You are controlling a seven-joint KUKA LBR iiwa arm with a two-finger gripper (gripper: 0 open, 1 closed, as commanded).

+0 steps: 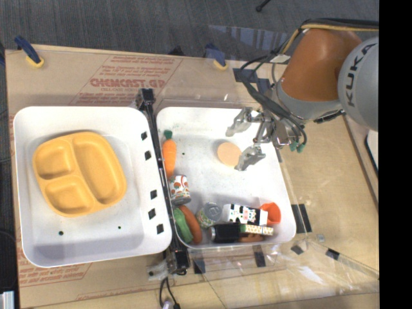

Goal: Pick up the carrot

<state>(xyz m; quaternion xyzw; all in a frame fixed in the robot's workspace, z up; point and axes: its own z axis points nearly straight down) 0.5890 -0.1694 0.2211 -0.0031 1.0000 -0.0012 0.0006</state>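
The carrot (168,156), orange with a green top, lies along the left wall of the right bin (199,118), pointing towards the near side. My gripper (244,141) hangs over the bin's far right part, well to the right of the carrot. It is open, with one finger (239,123) on the far side, the other finger (250,158) on the near side, and nothing held between them. A round tan disc (228,154) lies on the bin floor just left of the fingers.
Along the right bin's near wall sit a patterned small can (180,188), an orange and green vegetable (187,224), a tin (210,214), a black and white box (245,215) and an orange piece (271,212). The left bin (38,250) holds a yellow divided plate (78,171).
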